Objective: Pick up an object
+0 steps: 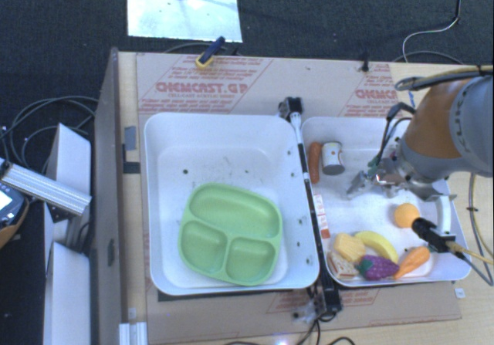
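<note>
Right now the grey two-finger gripper (pixel 361 184) hangs low in the right white bin (pixel 351 129), seemingly open, holding nothing. Toy food sits lower right: an orange ball (pixel 406 215), a yellow banana (pixel 377 242). Next it must descend onto one and close.

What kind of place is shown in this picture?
Probably a robot lab test bench, not a kitchen. A robot arm reaches over two white bins, the food in the right bin looks like toys, such as a banana, and loose cables lie beside the bench.

Green tray (pixel 230 233) in left bin (pixel 166 143)
</note>
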Action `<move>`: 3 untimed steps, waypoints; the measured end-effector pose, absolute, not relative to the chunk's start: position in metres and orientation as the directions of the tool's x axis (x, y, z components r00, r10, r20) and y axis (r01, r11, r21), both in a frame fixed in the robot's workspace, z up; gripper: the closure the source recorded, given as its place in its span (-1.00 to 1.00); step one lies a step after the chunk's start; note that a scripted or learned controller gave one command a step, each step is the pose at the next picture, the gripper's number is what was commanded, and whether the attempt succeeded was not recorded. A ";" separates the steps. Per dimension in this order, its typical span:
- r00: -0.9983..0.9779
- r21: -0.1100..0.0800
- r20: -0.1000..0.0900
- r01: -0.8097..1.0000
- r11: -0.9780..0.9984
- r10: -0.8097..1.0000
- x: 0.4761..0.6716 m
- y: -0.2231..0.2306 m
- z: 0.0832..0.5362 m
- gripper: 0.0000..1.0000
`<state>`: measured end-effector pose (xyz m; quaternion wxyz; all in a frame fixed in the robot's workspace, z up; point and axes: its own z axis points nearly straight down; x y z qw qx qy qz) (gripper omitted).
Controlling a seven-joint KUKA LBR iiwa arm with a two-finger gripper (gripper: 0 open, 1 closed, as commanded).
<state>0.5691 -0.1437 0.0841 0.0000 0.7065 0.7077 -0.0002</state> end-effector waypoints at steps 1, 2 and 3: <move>0.000 0.000 -0.001 1.000 0.000 1.000 0.502 -0.162 0.084 -1.00; -0.001 0.005 0.000 1.000 0.001 1.000 0.504 -0.161 0.095 1.00; -0.005 0.004 0.001 1.000 0.005 1.000 0.629 -0.127 0.085 1.00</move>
